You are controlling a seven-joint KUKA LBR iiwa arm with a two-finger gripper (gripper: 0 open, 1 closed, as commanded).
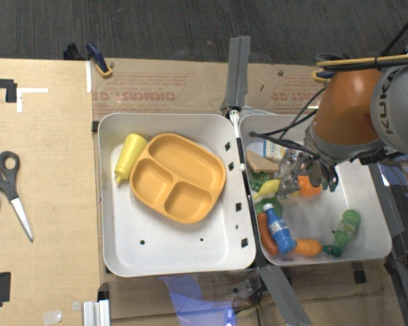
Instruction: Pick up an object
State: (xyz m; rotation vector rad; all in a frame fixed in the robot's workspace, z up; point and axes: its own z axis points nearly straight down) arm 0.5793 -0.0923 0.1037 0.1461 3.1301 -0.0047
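Note:
My gripper [301, 176] hangs over the left half of the right bin [367, 250], under the arm's orange band. A small orange object [312, 188] lies right at its tip; whether it is gripped is unclear. Close by on the left are a yellow banana-like piece [267, 187], a green toy [265, 204] and a tan bread-like piece [260, 161]. Further toward the front lie a blue bottle [279, 230], a red sausage [266, 235], an orange carrot [309, 248] and a green bottle [346, 227].
The left bin [122, 250] holds an orange divided plate [177, 177] and a yellow bottle [128, 156]. Scissors [11, 189] lie on the bench at far left. A grey divider bar [237, 73] rises between the bins at the back. Cables run behind the arm.

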